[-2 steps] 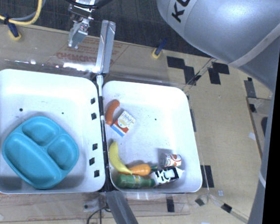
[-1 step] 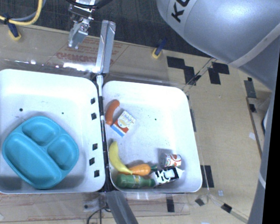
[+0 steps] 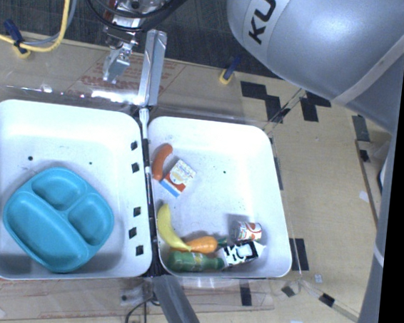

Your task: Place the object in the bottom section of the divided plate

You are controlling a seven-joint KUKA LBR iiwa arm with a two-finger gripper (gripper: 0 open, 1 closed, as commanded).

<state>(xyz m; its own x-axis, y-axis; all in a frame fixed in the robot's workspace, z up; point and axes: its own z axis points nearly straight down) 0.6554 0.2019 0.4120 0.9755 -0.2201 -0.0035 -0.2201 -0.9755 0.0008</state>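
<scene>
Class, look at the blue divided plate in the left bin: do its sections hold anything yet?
Empty. All three sections of the blue divided plate show bare blue surface; the toy foods all lie in the right bin.

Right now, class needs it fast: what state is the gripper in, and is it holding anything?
Gripper: above the bins' far edge; open or shut cannot be told.

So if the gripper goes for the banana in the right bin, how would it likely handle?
The banana is curved and smooth, so it could pivot or slip between two fingers. It looks like a rigid toy, probably light. It touches the carrot, so a push would likely nudge that too.
</scene>
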